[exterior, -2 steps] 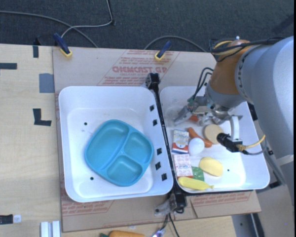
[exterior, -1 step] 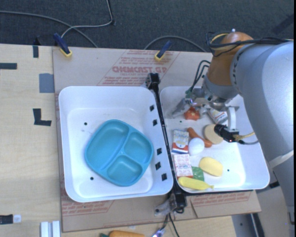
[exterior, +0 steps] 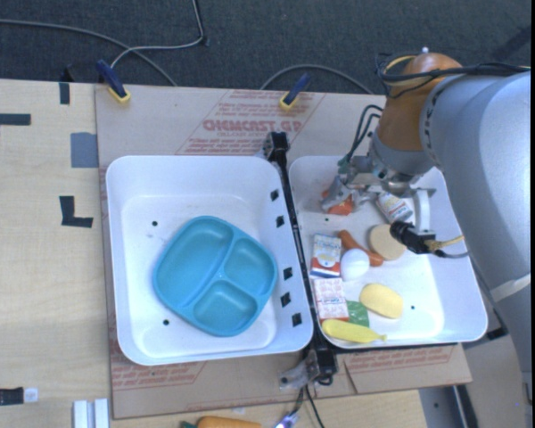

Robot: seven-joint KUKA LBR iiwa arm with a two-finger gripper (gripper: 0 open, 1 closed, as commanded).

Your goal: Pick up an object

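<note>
My gripper (exterior: 344, 188) is down in the right bin (exterior: 464, 315), near its far left corner. Directly under it lies a small orange-red object (exterior: 339, 207), touching or nearly touching the gripper. A small bottle (exterior: 394, 209) lies just to the right of it. Closer to the front are an orange carrot-like piece (exterior: 352, 241), a white egg (exterior: 355, 262), a tan round item (exterior: 389, 242), a yellow lemon (exterior: 381, 300), a banana (exterior: 351, 332) and two printed packets (exterior: 326, 255) (exterior: 332, 298).
The left bin (exterior: 129, 194) holds a blue divided plate (exterior: 216, 275). The bins' shared wall, with black clips (exterior: 290, 230), runs just left of the gripper. The grey arm (exterior: 481, 168) covers the right bin's far right part. Cables and yellow clamps (exterior: 114, 80) lie behind the bins.
</note>
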